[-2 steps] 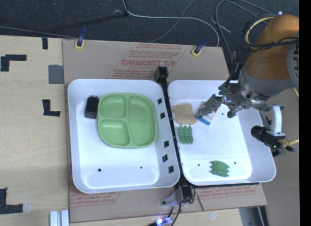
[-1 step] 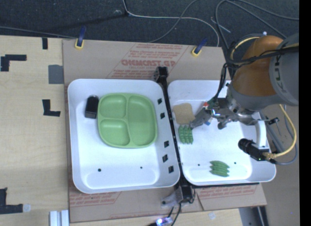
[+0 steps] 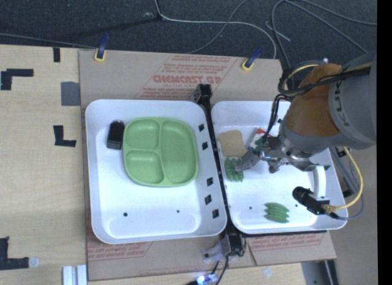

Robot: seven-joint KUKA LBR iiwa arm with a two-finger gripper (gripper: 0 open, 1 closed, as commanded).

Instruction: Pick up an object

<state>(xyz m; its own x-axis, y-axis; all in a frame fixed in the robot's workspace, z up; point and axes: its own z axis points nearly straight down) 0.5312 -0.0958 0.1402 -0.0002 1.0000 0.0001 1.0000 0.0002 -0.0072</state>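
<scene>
Green pea pod [image 3: 277, 212] lies at the right bin's [image 3: 318, 225] six o'clock. Gripper [image 3: 244, 163], at nine o'clock, reaches a green leafy toy [image 3: 233, 171]; whether it grips, I cannot tell. Next: confirm the grasp, then lift.

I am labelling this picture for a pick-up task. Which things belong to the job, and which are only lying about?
Job:
- gripper
- green leafy toy at its tip

Lying about:
- tan block
- green pea pod
- green divided plate
- black block
</scene>
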